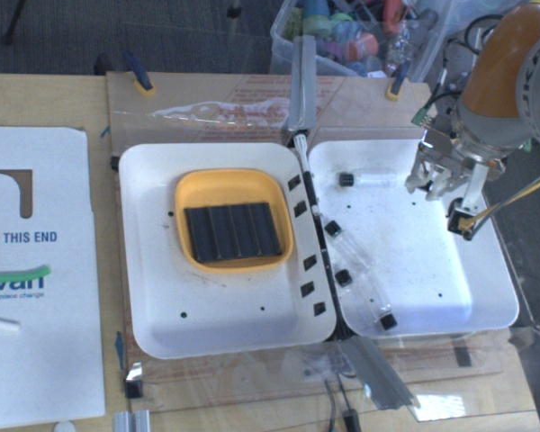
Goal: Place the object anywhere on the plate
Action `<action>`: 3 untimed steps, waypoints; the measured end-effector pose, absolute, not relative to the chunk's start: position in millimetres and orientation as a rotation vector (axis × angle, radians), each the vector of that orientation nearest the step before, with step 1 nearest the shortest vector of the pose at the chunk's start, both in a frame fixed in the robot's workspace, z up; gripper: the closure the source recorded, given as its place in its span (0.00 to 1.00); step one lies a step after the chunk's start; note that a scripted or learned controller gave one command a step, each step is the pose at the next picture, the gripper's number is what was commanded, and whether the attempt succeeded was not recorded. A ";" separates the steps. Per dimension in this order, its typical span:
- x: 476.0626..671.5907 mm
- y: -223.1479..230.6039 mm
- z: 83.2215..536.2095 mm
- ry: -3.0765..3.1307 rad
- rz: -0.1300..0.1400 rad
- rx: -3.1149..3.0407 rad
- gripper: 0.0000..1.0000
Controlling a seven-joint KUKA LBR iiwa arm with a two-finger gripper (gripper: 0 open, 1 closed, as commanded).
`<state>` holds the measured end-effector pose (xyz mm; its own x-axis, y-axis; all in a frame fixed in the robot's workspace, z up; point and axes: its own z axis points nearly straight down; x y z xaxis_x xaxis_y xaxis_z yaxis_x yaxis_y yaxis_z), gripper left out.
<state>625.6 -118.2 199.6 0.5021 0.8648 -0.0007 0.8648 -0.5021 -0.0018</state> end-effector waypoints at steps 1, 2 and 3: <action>643.3 -83.4 220.7 -1.949 -0.002 -2.467 1.00; 630.3 -18.1 226.5 -2.212 0.003 -2.226 1.00; 662.4 -6.4 253.7 -2.469 -0.004 -1.948 1.00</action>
<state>662.4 -6.4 253.7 -0.2325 0.9726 -0.0011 0.9726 0.2325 0.0041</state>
